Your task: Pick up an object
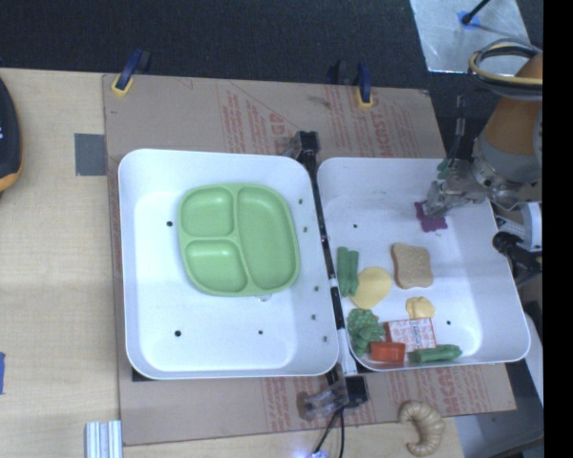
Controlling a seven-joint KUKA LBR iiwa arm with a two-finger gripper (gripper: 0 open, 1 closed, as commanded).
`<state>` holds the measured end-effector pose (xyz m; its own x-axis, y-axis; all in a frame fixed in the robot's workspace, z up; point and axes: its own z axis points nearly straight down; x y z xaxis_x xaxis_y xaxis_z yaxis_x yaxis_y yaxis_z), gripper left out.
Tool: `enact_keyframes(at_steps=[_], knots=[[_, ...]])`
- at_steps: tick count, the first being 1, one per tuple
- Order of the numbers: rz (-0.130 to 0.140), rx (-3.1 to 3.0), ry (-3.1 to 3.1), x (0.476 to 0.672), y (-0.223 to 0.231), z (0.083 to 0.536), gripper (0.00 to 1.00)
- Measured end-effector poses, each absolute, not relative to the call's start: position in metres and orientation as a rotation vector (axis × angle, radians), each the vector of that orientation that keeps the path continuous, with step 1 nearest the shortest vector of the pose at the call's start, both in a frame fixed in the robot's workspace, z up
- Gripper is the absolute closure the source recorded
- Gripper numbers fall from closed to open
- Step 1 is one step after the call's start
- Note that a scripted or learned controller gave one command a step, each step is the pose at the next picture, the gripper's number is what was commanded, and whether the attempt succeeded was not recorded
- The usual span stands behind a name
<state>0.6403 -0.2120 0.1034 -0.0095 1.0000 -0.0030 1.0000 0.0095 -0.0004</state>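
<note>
At the right bin's (477, 337) upper right, the gripper (437, 198) hangs over a small purple object (432, 218), how it stands being impossible to tell

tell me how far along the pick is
Done: the end effector has reached into the right bin and sits low at a small purple object. In hand: nothing visibly lifted; whether the purple object is gripped is unclear. Left: securing and raising an item. The bread slice and other toy foods lie untouched.
</note>
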Motion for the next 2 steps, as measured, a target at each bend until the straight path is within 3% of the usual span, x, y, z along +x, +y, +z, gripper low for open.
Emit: enact_keyframes(at_steps=[1, 2], knots=[[-0.005, 2.209, 2.232, 0.640, -0.212, 0.103, 0.00], [-0.004, 2.203, 2.232, 0.641, -0.213, 0.114, 1.00]])
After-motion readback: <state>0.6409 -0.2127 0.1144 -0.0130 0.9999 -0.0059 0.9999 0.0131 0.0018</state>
